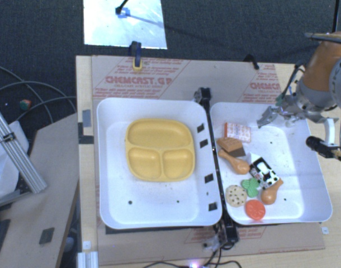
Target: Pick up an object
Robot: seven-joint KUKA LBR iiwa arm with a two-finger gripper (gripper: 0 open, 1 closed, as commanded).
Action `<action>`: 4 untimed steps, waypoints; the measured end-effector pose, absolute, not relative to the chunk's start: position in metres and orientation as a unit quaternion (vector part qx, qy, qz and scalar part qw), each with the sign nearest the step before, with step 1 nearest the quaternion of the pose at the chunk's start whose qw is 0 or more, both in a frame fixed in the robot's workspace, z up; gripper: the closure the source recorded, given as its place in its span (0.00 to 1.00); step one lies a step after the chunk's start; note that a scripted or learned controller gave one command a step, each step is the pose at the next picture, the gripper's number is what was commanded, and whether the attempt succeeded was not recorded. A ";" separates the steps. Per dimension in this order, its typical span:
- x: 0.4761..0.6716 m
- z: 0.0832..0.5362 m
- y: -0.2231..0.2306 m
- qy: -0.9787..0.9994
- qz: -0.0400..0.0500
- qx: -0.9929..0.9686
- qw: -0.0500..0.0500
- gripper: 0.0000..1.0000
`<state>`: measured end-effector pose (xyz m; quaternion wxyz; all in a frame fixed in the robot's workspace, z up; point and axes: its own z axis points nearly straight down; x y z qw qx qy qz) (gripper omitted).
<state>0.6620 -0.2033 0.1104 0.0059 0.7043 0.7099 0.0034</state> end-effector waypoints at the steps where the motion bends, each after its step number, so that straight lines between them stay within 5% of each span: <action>1: 0.544 0.109 -0.207 0.706 -0.002 0.708 -0.003 0.00; 2: 0.659 0.085 -0.204 0.710 0.003 0.704 0.005 0.00; 3: 0.613 0.192 -0.045 0.714 0.007 0.700 0.002 0.00; 4: 0.549 0.109 -0.097 0.707 0.003 0.707 0.006 0.00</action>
